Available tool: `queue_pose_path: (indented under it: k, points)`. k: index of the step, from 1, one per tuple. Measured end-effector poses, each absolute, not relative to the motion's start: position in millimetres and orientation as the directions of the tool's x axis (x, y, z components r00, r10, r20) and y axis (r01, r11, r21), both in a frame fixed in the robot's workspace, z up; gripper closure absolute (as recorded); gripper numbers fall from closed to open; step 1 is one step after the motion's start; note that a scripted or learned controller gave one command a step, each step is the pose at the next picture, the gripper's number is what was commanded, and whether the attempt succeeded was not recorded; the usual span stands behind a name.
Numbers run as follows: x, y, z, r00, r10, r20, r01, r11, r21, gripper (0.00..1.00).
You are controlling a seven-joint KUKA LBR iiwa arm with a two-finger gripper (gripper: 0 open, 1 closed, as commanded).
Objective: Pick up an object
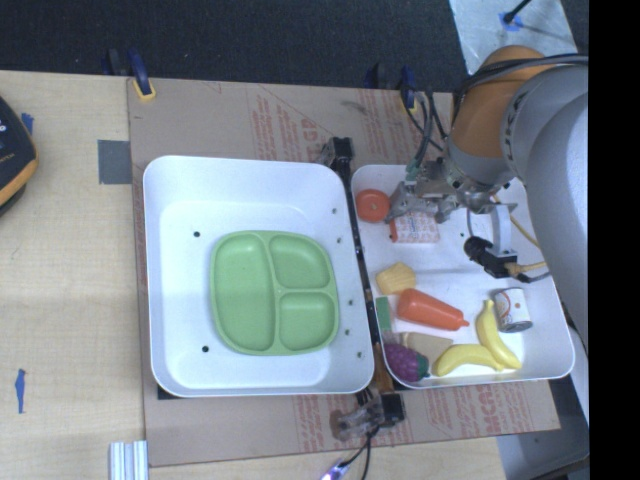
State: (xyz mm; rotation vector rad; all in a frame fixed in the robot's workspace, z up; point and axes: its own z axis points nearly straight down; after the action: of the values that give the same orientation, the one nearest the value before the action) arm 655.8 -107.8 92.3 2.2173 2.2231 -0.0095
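1. Worktop (70, 268): tan surface with a cardboard sheet under both bins; it spreads out on every side of my tool.
2. My arm: grey body with the orange band (490, 98) above the wrist, coming in from the right and ending over the far part of the right bin.
3. Left bin (170, 193): white, well off to the left of my tool. It holds a green divided plate (273, 291) lying flat.
4. Right bin (550, 353): white, directly under my tool.
5. My tool (425, 200): low over the far left part of the right bin, just above a small white and red packet (414, 230). I cannot tell how the tool stands, spread or closed, and I see nothing clearly gripped.
6. Red round item (372, 205): just left of my tool, near the bin's far left corner.
7. Nearer the camera than my tool, in the same bin: a small yellow block (395, 277), an orange carrot (430, 310), a banana (480, 353), purple grapes (405, 360).
8. Small can (515, 308): right of the carrot, well apart from my tool.
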Motion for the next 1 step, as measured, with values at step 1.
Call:
queue_pose_path:
  k: [1]
  points:
    - [656.1, -106.9, 102.6, -0.007, 1.0, -0.004, 1.0, 0.007, -0.004, 1.0]
